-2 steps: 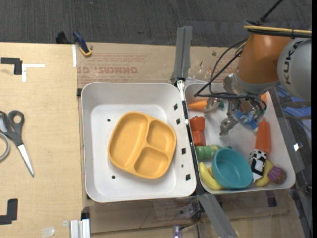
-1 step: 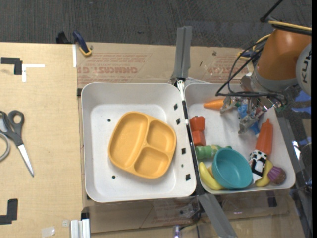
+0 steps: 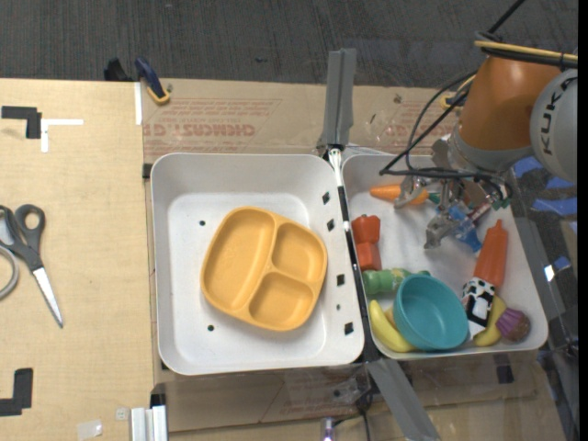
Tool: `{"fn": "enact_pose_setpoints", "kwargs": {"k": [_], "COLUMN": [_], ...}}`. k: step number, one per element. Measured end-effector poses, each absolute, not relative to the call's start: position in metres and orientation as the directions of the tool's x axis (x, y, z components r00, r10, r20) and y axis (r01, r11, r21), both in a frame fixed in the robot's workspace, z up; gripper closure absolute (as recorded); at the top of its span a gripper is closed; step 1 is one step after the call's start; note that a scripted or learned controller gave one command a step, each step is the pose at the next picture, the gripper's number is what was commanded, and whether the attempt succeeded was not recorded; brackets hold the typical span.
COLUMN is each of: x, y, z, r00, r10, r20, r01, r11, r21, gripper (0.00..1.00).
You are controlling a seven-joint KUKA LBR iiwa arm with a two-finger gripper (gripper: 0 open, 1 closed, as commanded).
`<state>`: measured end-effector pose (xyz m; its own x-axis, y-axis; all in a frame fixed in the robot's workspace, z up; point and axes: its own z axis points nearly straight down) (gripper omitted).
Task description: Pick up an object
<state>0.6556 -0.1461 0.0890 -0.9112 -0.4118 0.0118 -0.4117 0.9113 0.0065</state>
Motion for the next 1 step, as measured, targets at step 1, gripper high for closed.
{"fn": "enact_pose_setpoints", "kwargs": {"k": [1], "x": [0.6333], "y": [-0.2214], "z": [0.0929], "r00": [-0.935], "r10": [-0.354], "r20": [-0.005], "r01": [-0.354], "r11": [0.935], "r21": [-0.001], "gripper": [0.00]}}
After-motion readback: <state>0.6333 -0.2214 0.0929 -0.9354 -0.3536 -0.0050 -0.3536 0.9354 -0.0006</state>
